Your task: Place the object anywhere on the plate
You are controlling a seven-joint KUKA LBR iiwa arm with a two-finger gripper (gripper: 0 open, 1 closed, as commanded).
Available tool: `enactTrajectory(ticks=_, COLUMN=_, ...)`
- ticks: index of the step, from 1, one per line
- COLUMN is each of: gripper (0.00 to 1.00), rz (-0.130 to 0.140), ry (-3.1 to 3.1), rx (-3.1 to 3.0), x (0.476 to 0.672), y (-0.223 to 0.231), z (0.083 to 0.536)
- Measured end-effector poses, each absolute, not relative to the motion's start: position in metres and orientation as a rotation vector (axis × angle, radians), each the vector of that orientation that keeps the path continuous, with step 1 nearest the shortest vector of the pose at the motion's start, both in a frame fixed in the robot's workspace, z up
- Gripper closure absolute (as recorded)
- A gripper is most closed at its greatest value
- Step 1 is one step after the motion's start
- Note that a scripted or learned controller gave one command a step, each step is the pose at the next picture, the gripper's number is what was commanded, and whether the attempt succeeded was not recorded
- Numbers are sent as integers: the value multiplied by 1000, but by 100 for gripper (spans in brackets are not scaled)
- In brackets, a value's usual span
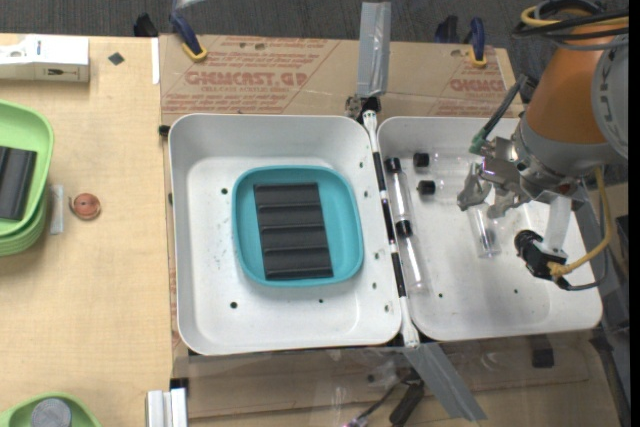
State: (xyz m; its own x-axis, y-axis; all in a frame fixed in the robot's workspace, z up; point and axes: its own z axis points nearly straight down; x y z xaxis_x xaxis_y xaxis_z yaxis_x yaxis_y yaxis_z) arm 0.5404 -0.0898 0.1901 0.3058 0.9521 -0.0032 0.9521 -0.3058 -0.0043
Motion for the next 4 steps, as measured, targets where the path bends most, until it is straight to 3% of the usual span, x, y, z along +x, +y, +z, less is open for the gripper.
enactTrajectory(ticks=1, gripper=100, rz=6, ry=-2044, rx=-2382, x=511, y=-50, z=190)
enactTrajectory(ticks=2, gripper=100, rz=5, ry=-2295, rx=-2143, x=531, y=-12, z=207)
enactTrajectory(ticks=3, gripper=100, rz=5, ry=-2429, rx=-1989, x=505, y=36, z=190)
enactTrajectory(ticks=4, gripper=0, rz=5, ry=-2429, rx=-1989, x=506, y=36, z=190)
